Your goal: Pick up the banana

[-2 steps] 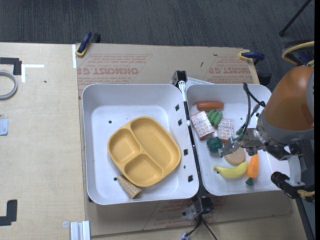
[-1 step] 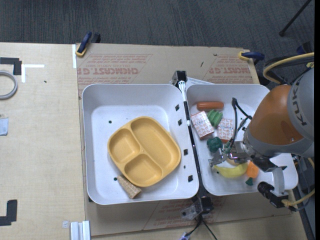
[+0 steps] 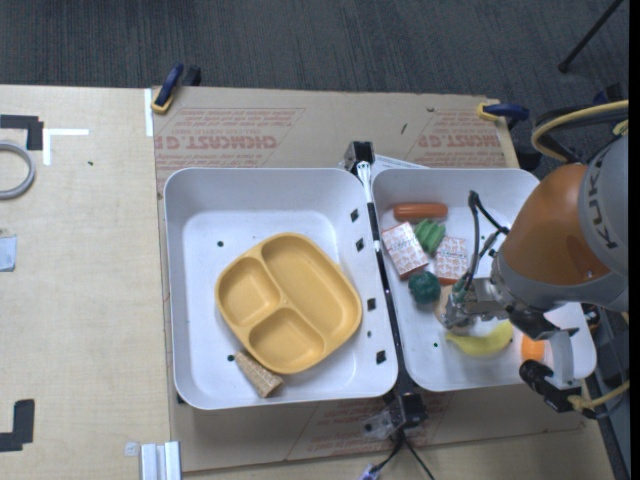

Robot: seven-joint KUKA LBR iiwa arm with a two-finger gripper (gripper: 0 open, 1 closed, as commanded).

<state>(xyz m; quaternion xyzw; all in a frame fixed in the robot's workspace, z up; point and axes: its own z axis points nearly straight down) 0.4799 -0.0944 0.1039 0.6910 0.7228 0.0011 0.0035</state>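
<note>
Curving smooth yellow banana (image 3: pixel 481 342) under arm (image 3: pixel 560 238).

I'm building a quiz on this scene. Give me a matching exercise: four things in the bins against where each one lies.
Things:
1. tray
2. banana
3. sausage
4. cracker

Places:
A. far end of the right bin
B. middle of the left bin
C. near edge of the left bin, beside the tray
D. right bin, under the gripper

Pairs: 1-B, 2-D, 3-A, 4-C
</note>
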